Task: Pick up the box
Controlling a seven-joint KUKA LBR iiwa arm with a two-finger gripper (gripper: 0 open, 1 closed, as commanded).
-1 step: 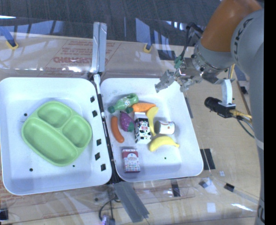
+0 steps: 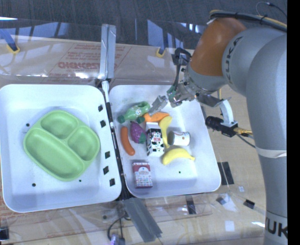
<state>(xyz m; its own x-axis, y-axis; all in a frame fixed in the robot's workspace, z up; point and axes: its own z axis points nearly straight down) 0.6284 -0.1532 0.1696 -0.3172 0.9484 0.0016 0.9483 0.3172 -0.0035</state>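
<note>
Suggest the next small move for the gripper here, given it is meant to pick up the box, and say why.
Probably travel toward the near edge of the right white bin. The gripper sits above the green vegetable and orange carrot at the far end, while the small red rectangular box lies flat and alone near the front edge, apart from the yellow banana.

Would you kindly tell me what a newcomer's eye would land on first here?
Probably the green divided plate alone in the left bin. Next, the clutter of toy food in the right bin, with the red box at its near edge. The gripper hovers over that bin's far side.
</note>
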